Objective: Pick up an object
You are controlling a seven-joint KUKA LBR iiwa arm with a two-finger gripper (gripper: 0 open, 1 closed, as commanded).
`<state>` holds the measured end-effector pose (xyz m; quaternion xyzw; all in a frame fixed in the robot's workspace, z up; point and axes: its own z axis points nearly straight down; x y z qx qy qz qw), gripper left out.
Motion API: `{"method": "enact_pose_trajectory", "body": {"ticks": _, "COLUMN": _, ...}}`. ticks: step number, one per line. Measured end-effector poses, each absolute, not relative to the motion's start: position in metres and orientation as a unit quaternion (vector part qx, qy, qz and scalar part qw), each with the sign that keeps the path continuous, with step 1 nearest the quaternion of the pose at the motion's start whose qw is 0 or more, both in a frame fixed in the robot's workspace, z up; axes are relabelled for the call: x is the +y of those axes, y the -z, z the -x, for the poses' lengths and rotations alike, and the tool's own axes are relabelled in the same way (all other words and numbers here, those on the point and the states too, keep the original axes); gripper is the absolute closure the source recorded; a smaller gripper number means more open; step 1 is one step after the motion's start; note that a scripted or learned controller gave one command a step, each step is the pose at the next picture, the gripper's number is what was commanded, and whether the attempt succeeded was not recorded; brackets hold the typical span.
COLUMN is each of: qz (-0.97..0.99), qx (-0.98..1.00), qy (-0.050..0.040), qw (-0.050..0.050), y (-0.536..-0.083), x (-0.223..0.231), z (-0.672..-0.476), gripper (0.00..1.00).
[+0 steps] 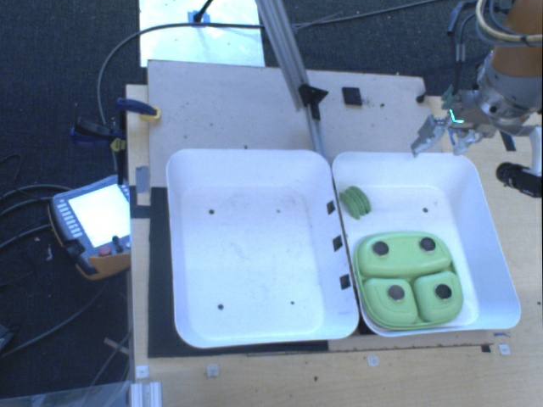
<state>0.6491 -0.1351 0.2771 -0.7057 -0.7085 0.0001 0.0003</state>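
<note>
1. Dark carpet surrounds a pale wooden bench, and we look down on it at a slant from above.
2. Nearest us, at about 5 o'clock, we see a large green tray-like object with three rounded compartments, each marked by a dark spot. It lies in the near half of the right bin, close against the bin's near wall.
3. At about 7 o'clock we see the left bin, a shallow white tray with a few small dark dots on its floor. It sits touching the right bin, with small black clips along the seam where they meet.
4. Farther back in the right bin, just right of centre, we see a small ridged green object. It rests near the bin's left wall, apart from the large green piece.
5. At 9 o'clock, off the bench on the carpet, we see a handheld control pendant with a bright screen, and cables trailing around it.
6. At about 2 o'clock we see the gripper hanging above the far right corner of the right bin. Its fingers are spread apart with nothing between them.
7. Above it we see the arm, grey with an orange band.
8. At 12 o'clock, a slanted metal pole crosses the far bench.
</note>
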Motion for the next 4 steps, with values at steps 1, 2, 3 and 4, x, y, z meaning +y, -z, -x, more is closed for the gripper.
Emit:
{"method": "enact_pose_trajectory", "body": {"ticks": 1, "qz": 0.706, "qx": -0.709, "qy": 0.0007, "qw": -0.001, "y": -0.279, "x": -0.135, "z": -0.65, "gripper": 0.0}}
{"method": "enact_pose_trajectory", "body": {"ticks": 2, "qz": 0.706, "qx": -0.708, "qy": -0.0007, "qw": 0.0, "y": -0.231, "x": -0.141, "z": -0.657, "gripper": 0.0}}
{"method": "enact_pose_trajectory", "body": {"ticks": 3, "qz": 0.707, "qx": -0.707, "qy": -0.0011, "qw": 0.001, "y": -0.169, "x": -0.145, "z": -0.658, "gripper": 0.0}}
{"method": "enact_pose_trajectory", "body": {"ticks": 4, "qz": 0.705, "qx": -0.709, "qy": -0.0002, "qw": 0.0, "y": -0.119, "x": -0.14, "z": -0.667, "gripper": 0.0}}
